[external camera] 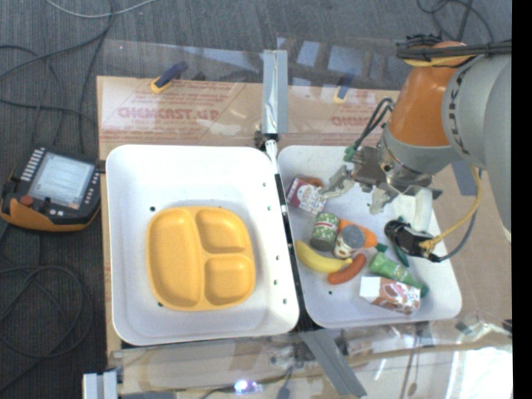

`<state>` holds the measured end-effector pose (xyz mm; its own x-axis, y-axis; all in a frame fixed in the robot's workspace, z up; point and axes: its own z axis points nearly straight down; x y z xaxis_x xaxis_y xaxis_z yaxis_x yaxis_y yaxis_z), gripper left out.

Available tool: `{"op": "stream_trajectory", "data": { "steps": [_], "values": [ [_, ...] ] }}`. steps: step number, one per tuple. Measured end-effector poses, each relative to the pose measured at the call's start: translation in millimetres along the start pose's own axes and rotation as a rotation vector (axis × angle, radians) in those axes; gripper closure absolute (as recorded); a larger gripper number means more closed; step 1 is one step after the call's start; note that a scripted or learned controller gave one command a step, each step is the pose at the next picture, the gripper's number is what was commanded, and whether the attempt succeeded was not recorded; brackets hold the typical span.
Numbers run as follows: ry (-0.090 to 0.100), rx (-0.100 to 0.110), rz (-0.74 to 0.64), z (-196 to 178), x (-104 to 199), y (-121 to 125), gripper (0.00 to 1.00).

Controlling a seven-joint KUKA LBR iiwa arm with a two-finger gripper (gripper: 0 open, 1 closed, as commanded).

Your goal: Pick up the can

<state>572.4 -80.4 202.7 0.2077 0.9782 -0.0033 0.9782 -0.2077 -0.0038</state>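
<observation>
A small can with a grey top stands in the middle of the right bin. A green-labelled tin leans against its left side. My gripper hangs over the upper part of that bin, above and slightly right of the can and not touching it. Its fingers are spread open and nothing sits between them. The grey arm with its orange band reaches in from the upper right.
Around the can lie a banana, an orange sausage-shaped toy, a green bottle, a red-and-white pack and a red packet. The left bin holds a yellow divided tray. A pendant lies far left.
</observation>
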Motion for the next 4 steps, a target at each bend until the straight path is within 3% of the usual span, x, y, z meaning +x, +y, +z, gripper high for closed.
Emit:
{"op": "stream_trajectory", "data": {
  "steps": [1, 2, 3, 4],
  "values": [
    [0.005, -0.019, -0.038, 84.0, -14.4, -5.2, 0.0],
    [0.008, -0.018, 0.194, 113.2, -19.6, -31.1, 0.0],
    [0.006, -0.016, 0.196, 104.3, -20.9, -31.0, 1.0],
    [-0.002, 0.0, 0.29, -23.2, 31.3, 0.2, 1.0]
  ]
}}
